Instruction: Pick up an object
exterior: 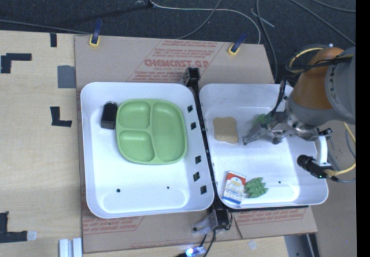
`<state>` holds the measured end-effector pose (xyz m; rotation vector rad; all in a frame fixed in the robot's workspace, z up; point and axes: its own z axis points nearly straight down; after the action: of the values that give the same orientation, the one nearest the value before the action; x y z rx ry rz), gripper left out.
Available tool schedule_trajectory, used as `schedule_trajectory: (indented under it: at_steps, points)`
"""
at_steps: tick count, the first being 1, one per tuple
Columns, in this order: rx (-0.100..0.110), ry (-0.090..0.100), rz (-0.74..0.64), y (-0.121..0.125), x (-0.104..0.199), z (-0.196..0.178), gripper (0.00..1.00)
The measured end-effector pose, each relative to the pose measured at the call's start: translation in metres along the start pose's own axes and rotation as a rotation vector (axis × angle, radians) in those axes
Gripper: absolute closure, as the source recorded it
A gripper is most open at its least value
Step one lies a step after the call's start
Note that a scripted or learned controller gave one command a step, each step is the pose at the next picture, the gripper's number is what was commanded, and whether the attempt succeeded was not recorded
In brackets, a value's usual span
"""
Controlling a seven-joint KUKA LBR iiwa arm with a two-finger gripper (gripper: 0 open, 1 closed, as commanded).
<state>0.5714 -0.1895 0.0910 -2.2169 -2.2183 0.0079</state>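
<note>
Gripper (254, 134) hangs low in the right bin (289, 160); finger spacing cannot be told. Nearest, a small carton (233, 186) touches a green toy (255, 187). Farther, a tan sponge (225, 129) lies just left of the gripper, the likeliest target. Left bin (98, 152) holds a green tray (152, 131).

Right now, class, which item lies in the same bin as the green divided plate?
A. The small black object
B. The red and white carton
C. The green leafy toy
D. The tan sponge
A: the small black object sits against the left edge of the green divided plate in the left bin, while the sponge, carton and leafy toy lie in the right bin.
</note>
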Motion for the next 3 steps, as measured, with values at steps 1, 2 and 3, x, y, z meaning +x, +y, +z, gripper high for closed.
schedule_trajectory:
  at_steps: [1,2,3]
  points:
    - [-0.005,-0.001,-0.002,0.002,0.000,-0.014,1.00]
    - [-0.012,-0.002,0.000,0.007,-0.007,-0.073,1.00]
    - [-0.012,-0.002,-0.001,0.006,-0.001,-0.135,1.00]
